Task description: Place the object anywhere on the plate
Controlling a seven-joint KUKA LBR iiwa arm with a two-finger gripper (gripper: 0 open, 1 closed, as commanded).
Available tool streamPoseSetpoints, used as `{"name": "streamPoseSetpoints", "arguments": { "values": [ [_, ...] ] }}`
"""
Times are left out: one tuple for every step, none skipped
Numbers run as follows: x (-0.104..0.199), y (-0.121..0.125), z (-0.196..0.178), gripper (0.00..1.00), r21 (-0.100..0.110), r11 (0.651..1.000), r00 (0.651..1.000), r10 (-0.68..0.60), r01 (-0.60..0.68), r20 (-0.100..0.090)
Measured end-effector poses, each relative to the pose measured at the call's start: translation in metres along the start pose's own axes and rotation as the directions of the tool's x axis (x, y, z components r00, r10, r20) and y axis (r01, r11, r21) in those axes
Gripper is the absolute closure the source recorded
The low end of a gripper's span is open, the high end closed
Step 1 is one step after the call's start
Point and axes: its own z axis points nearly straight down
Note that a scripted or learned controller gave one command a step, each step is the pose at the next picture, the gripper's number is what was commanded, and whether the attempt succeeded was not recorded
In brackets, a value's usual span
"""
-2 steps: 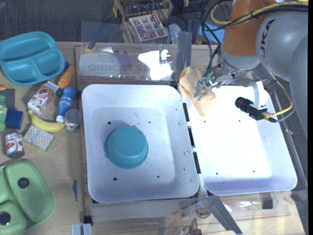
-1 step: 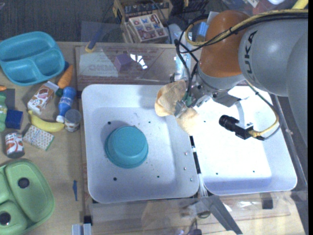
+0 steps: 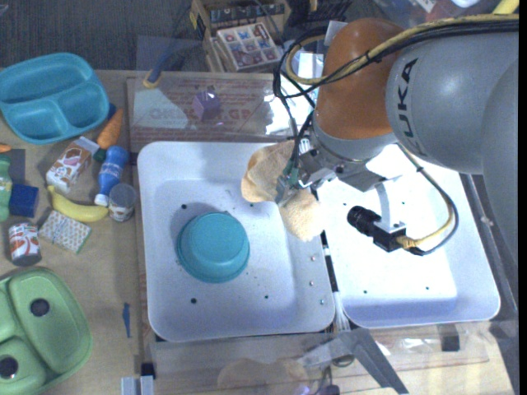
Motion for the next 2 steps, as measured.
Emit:
{"name": "streamPoseSetpoints", "arguments": {
  "values": [
    [0.057, -0.001, 0.012, 1.00, 0.001, 0.999, 0.999, 0.047, -0.047, 0.000],
    [0.124, 0.022, 0.024, 1.00, -0.001, 0.997, 0.997, -0.076, 0.076, 0.001]
  ]
}}
